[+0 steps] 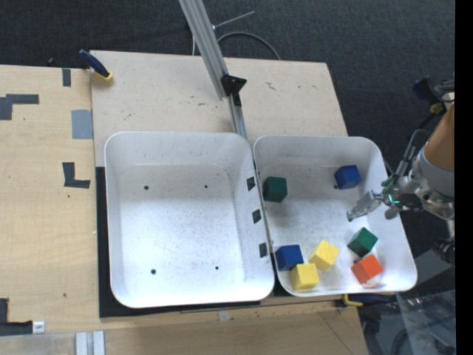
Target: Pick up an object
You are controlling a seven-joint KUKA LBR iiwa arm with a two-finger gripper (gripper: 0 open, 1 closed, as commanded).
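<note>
The hand [372,202], its fingers seemingly apart and holding nothing, hangs over the right bin [318,145] at its right rim, with the dark green cube [363,241] nearest, just below it toward the front.

The grey arm with its orange band [443,150] is cut off by the picture's right edge. The two-finger gripper [363,207] over the right white bin's [318,145] right rim is small and blurred, its fingers indistinguishable.
</note>
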